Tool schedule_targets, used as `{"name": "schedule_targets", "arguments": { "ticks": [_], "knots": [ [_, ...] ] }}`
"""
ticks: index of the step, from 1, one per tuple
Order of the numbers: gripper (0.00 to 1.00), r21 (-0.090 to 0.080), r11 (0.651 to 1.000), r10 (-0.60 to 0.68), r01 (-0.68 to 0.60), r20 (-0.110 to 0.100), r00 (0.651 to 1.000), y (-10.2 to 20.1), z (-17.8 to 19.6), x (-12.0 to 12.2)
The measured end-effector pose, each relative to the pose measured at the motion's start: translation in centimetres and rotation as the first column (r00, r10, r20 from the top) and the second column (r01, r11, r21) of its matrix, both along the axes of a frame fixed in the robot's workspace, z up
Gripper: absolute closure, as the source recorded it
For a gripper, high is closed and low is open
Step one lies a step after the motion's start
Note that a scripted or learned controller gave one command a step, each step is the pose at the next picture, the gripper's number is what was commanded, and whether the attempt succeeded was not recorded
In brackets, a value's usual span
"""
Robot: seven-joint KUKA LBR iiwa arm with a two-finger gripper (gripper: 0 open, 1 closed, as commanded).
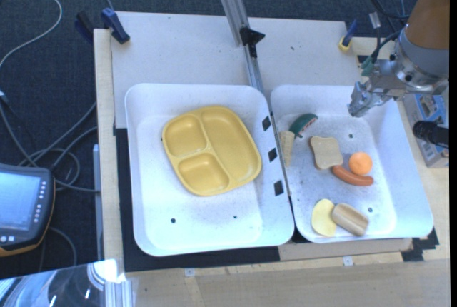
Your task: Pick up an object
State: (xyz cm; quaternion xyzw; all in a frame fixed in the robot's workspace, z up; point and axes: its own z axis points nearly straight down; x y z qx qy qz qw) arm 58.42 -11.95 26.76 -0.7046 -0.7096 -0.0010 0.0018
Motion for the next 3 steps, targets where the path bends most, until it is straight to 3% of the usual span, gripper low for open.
{"name": "schedule_targets", "arguments": {
  "ticks": [2, 3],
  "knots": [
    [1.0, -0.001, 1.0, -0.001, 0.001, -0.003, 1.0, 10.2, -2.4, -0.9],
    [1.0, 0.0, 1.0, 0.001, -0.001, 0.0, 1.0, 15.8, -1.9, -1.3]
  ]
}}
